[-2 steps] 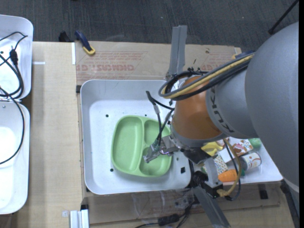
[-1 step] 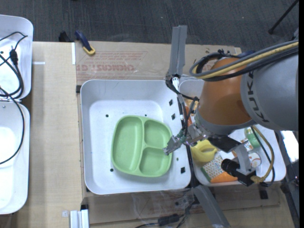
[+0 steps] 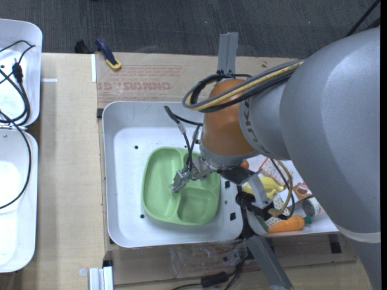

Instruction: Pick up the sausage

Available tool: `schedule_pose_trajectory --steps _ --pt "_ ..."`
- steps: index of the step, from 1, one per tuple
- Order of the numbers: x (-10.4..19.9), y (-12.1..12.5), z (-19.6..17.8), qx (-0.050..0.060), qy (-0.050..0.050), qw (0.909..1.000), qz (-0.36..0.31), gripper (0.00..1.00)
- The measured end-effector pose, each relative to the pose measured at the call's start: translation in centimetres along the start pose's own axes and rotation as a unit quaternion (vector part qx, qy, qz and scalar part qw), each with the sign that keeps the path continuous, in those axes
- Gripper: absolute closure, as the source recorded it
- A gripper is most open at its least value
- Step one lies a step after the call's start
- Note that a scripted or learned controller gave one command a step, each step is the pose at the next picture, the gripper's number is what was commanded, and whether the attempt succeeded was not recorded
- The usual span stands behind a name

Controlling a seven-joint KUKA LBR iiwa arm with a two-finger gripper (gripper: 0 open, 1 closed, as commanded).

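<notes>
Hovering low over the green divided plate point(image 3: 163, 186) in the white bin point(image 3: 118, 180), gripper point(image 3: 180, 183) tipped toward the plate's centre ridge. Open or clenched, cannot tell from up here. Over in the neighbouring bin point(image 3: 323, 223): carrot point(image 3: 286, 225), banana point(image 3: 267, 184), and a reddish bit point(image 3: 244, 164) beside the wrist, possibly the sausage, too hidden to confirm.

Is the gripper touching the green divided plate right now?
Cannot tell. In the camera view the gripper overlaps the green plate near its divider, but the downward angle hides any gap.
</notes>
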State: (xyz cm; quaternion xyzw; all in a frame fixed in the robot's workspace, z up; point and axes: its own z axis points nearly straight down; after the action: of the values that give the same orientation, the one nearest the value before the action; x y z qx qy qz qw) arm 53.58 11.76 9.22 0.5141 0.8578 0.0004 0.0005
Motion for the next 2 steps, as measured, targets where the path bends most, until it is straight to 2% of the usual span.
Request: schedule_pose_trajectory --steps 1,2 --pt "1.2 -4.4 -1.4 -0.004 0.003 0.9937 0.112 0.00" --pt "1.6 -5.8 -4.8 0.002 0.000 0.9901 0.140 0.00"
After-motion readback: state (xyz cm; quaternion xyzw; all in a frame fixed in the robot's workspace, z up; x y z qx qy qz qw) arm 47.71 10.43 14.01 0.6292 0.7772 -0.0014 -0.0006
